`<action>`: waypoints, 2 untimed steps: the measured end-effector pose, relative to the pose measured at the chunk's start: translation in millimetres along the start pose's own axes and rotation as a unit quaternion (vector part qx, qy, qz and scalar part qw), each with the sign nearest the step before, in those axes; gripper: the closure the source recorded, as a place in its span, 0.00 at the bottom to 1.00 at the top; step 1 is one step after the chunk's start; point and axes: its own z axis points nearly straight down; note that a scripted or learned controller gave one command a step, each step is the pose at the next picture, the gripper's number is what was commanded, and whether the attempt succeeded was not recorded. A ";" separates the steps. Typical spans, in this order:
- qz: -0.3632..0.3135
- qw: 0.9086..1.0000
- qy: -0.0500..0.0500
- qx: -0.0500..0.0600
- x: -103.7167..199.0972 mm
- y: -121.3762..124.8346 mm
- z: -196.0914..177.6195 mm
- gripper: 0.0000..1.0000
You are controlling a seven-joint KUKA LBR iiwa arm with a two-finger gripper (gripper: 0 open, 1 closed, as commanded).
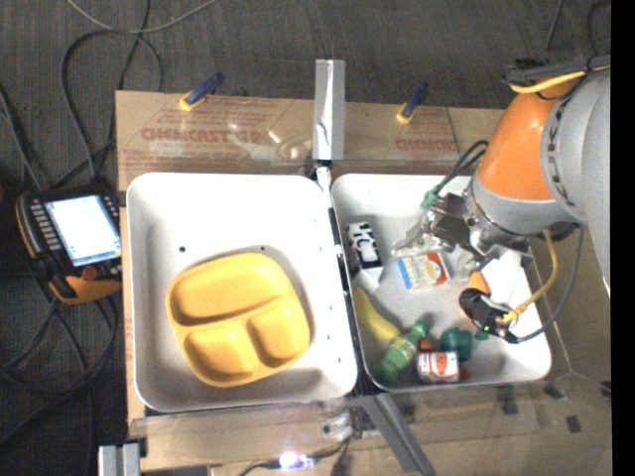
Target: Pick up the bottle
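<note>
- The bottle (400, 350), green with an orange-red cap end, lies on its side near the front of the right bin (541, 365), tilted so its length runs from near-left to far-right.
- It touches or almost touches a yellow banana (373, 315) on its left and a small red-and-white can (437, 366) on its right; a dark green cup-like object (456, 342) sits just beyond the can. This crowding probably leaves little free room beside the bottle for fingers to slip in.
- The gripper (437, 228) hangs over the middle of the right bin, farther back than the bottle and well apart from it, above a small white carton with red and blue print (425, 269). I cannot tell how its jaws are set; the wrist hardware and cables hide them, and nothing can be seen held.
- The arm (541, 157) comes in from the right, its orange band above the wrist, so it covers the far-right part of that bin.
- A black-and-white box (363, 244) rests against the right bin's left wall.
- The left bin (149, 266) holds a yellow divided tray (241, 315), out of the way of the task.
- In my judgement the pick is not begun: the gripper needs to move nearer and slightly left to be over the bottle.
</note>
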 end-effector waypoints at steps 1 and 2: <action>0.024 1.000 0.000 0.001 7.0 15.9 34.6 0.00; 0.018 1.000 0.000 0.000 0.5 14.1 38.2 0.00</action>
